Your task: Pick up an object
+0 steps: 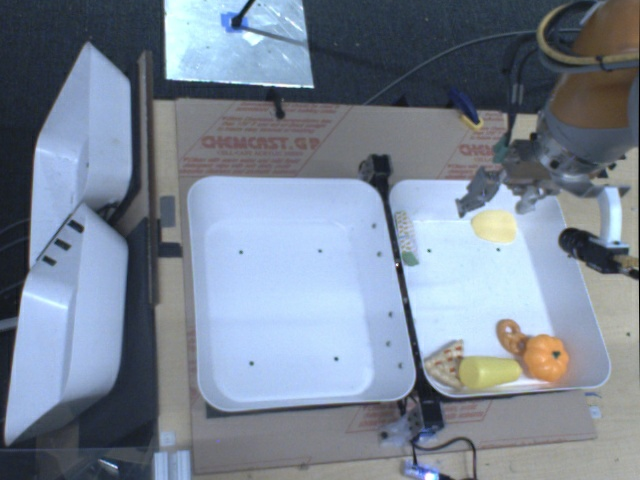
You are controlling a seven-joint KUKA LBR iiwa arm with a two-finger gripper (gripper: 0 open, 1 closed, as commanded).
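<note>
Camera view: bench, counted.
Bins: two; left bin (290, 288), right bin (470, 288).
Gripper (498, 196): one, fingers spread, gripping nothing, above pale yellow piece (494, 227).
Corner cluster: pumpkin (545, 357), pretzel (511, 335), yellow pepper (488, 371), pizza slice (445, 361).

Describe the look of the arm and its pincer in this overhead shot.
The grey arm with an orange band is rounded and bulky at the upper right, with a yellowish cable looped over its top and dark cables trailing behind. Its grey metal two-finger pincer is angular, with two short dark-tipped fingers below a blocky silver wrist.
</note>
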